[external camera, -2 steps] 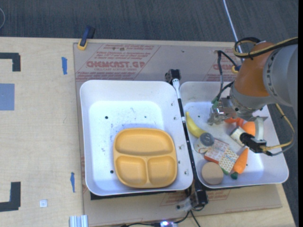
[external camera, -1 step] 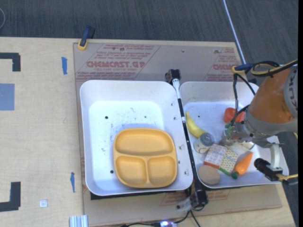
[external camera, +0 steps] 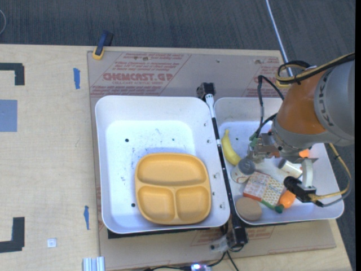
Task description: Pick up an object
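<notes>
Dark carpet is lying behind the bench (external camera: pixel 45 151). I'm seeing a yellow banana (external camera: pixel 229 148), curved, lying at the right bin's (external camera: pixel 333 210) left side beside the gripper (external camera: pixel 255 153). A tan tray (external camera: pixel 173 187) is sitting in the left bin (external camera: pixel 113 129); a carrot (external camera: pixel 286 199) and a box (external camera: pixel 263 188) are lying near the banana.

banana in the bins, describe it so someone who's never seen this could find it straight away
Look at the right bin of the two white bins. The banana lies along its left wall, near the divider, left of the gripper. It is the only long, curved yellow thing there; its neighbours are a round tan disc and a patterned card.
</notes>
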Motion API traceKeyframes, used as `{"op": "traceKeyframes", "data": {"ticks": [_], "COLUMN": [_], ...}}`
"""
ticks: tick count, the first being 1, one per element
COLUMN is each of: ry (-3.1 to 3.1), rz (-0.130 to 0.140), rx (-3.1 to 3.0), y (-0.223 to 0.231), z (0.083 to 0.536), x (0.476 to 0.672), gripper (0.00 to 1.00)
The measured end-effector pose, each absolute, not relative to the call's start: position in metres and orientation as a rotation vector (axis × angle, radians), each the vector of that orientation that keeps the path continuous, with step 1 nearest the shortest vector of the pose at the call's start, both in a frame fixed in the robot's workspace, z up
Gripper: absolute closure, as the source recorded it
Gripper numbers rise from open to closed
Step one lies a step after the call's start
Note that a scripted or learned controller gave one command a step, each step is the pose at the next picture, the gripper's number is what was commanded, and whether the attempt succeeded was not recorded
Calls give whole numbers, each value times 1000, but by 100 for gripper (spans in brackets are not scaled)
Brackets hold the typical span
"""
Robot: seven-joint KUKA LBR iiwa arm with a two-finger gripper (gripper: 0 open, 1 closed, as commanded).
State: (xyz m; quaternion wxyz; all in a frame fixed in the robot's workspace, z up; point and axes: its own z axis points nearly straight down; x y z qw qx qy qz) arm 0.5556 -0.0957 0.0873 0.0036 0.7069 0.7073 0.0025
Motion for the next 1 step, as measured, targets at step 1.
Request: {"op": "traceKeyframes", "data": {"ticks": [1], "ry": [2217], "rz": [3], "rx": [2218], "y": [-145], "z": [87], "x": [578], "gripper": [100]}}
